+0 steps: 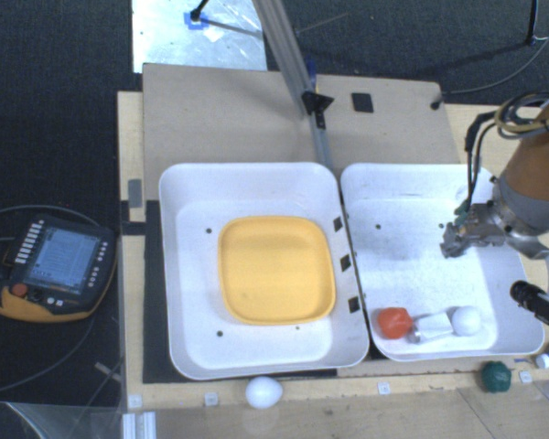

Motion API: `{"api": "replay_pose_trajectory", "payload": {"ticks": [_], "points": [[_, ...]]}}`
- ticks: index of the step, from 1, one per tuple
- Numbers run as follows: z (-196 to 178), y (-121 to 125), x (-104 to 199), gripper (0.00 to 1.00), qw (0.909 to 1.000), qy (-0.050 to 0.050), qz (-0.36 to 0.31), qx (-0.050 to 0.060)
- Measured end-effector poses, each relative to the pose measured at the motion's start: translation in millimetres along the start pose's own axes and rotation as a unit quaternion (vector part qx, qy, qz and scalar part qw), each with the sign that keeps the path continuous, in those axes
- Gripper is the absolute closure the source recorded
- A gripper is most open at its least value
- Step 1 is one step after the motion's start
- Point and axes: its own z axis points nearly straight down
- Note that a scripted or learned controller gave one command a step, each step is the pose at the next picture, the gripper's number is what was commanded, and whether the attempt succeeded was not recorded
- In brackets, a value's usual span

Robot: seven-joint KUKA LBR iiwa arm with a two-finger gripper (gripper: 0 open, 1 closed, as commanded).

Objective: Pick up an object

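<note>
A yellow square plate (277, 269) lies in the left bin (188, 245). In the right bin (393, 199) a small red object (392, 322) rests near the front wall, with a white piece (448, 322) ending in a round white ball beside it. My gripper (456, 240) hangs over the right bin's right side, above and behind these objects and apart from them. Nothing shows between its tips.
A white egg-shaped object (263, 391) lies on the bench in front of the left bin. A dark green ball (496, 376) sits at the front right, outside the bins. A teach pendant (53, 268) rests on the floor at left. A metal pole (288, 44) slants above the bins.
</note>
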Motion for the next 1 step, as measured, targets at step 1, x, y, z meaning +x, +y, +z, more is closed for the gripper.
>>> {"api": "replay_pose_trajectory", "payload": {"ticks": [1], "points": [[-51.7,1.4,-0.2,1.0,1.0,0.0,0.0,0.0]]}}
